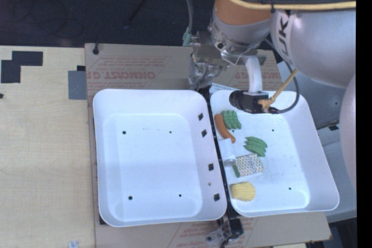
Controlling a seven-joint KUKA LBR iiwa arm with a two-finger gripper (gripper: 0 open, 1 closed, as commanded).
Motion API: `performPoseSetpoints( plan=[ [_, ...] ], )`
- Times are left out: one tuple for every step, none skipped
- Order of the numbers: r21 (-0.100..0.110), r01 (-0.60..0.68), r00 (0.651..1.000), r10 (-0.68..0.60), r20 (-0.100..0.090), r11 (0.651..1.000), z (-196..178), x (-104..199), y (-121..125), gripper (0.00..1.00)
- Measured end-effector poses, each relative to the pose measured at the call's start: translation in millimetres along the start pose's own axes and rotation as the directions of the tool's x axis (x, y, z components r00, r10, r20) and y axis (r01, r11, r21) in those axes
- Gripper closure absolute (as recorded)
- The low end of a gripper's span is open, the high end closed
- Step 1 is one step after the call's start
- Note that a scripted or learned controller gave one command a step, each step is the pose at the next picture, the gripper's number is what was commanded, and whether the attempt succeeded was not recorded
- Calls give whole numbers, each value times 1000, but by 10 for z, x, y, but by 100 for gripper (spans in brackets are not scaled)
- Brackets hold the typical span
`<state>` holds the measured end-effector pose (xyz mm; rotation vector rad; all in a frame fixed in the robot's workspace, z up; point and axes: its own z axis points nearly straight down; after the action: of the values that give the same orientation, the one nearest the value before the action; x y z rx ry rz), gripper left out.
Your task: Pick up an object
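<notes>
Impossible to tell open from clenched at the gripper (203, 82), hanging over the far end of the seam between both bins. Nearest, apart from it in the right bin (325, 197): orange carrot (224, 128), green bunch (232, 119); farther, green pods (256, 146), checkered packet (249, 165), yellow piece (243, 191).

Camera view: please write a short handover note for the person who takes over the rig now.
Gripper is by the far left corner of the right bin; open or shut is unclear.
In that bin lie an orange piece, an upper green piece, a lower green piece, a checked piece and a yellow piece.
Done: nothing lifted yet.
Left: pick one up.
</notes>
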<state>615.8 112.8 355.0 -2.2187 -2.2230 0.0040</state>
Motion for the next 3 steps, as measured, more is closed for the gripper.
performPoseSetpoints(
  plan=[
    [-5, 3, 1000, -3, -2, 1000, -596, 426, -3, 100],
    [6, 2, 1000, -2, -2, 1000, -617, 319, -1214, 100],
    [5, 8, 1000, -8, 2, 1000, -701, 338, -1168, 100]
  ],
)
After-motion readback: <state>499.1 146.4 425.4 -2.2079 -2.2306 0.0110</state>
